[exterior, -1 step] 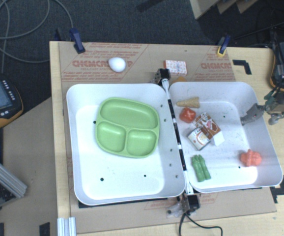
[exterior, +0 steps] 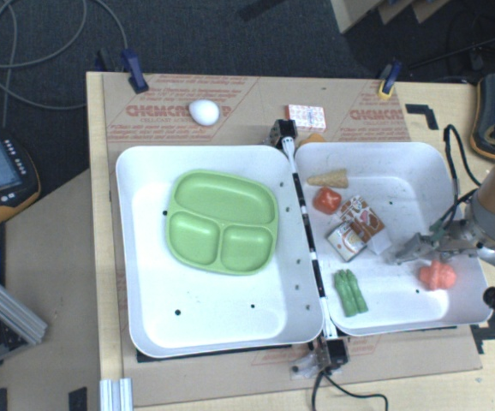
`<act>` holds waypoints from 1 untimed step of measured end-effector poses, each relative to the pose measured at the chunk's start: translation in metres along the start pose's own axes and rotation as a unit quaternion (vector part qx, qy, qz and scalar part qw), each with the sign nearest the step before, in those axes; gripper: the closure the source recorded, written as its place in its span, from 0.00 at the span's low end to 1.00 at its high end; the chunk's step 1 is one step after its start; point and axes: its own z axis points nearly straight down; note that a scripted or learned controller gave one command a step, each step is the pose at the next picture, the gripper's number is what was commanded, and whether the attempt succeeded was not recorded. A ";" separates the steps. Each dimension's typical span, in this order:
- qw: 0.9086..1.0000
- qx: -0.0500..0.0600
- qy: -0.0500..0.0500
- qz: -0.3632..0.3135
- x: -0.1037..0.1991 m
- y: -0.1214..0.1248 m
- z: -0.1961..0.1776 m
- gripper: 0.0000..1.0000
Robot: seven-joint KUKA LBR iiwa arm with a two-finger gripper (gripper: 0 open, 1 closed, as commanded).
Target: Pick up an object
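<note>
The right bin (exterior: 419,165) holds several small items. A tan wedge (exterior: 328,179) lies at its far left, with a red tomato-like piece (exterior: 326,200) just below it. A brown and white packet (exterior: 355,227) sits in the middle and a green pod (exterior: 349,291) lies near the front. A pink-red lump (exterior: 437,275) rests at the right front. My gripper (exterior: 401,253) reaches in from the right, low over the bin floor between the packet and the pink-red lump. It sits just above and left of the lump, and nothing is seen held in it.
The left bin (exterior: 145,255) holds a green divided plate (exterior: 222,223). On the cardboard behind the bins lie a white egg-shaped object (exterior: 204,111) and a small patterned block (exterior: 307,116). Blue clamps (exterior: 134,71) hold the board. Cables run along the right edge.
</note>
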 end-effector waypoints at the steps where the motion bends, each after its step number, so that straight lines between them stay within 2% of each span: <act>1: 1.000 0.001 0.002 0.000 0.001 -0.024 0.010 0.00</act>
